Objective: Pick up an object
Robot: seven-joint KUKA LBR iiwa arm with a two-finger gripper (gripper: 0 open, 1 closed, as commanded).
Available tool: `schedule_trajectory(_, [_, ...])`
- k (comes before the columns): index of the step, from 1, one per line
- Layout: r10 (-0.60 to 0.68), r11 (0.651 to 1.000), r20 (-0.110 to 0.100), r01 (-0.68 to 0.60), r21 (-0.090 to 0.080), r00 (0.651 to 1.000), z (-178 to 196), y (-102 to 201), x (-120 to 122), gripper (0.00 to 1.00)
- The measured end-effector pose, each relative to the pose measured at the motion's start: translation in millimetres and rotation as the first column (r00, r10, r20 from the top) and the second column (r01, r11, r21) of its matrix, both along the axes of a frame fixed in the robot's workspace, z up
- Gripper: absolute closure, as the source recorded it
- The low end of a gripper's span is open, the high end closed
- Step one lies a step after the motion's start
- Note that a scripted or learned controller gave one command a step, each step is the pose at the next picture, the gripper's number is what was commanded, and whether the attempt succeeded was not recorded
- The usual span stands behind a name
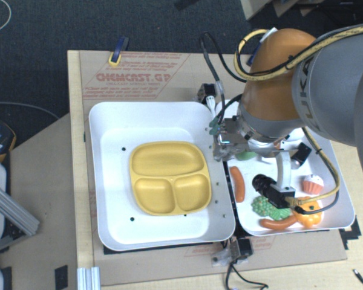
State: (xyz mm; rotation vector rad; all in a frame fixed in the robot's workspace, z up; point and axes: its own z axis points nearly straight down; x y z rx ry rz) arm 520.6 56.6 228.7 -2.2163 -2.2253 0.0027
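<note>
My gripper [227, 145] hangs under the grey and orange wrist, over the left rim of the right bin [345, 205]. Just below it in that bin lies a red-orange sausage [236, 183]. A pale green piece [246, 156] peeks out from beneath the wrist. Nearer the front sit a green broccoli-like piece [263, 206], a second orange sausage [277, 224] and an orange fruit [309, 217]. A pink and white cupcake [313, 185] stands at the right. The arm hides the bin's back half.
The left bin [109, 180] holds a yellow divided plate [169, 177]. A small black object [300, 154] lies by the arm in the right bin. Cables and a connector [207, 93] run along the bins' back edge.
</note>
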Motion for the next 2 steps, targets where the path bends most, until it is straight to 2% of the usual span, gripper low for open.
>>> schedule_trajectory(1, [-0.002, 1.000, -0.008, 0.002, -0.001, 1.000, -18, 6, 4, 1.00])
schedule_trajectory(2, [-0.003, 1.000, 0.000, 0.003, -0.001, 1.000, 3, 4, 9, 1.00])
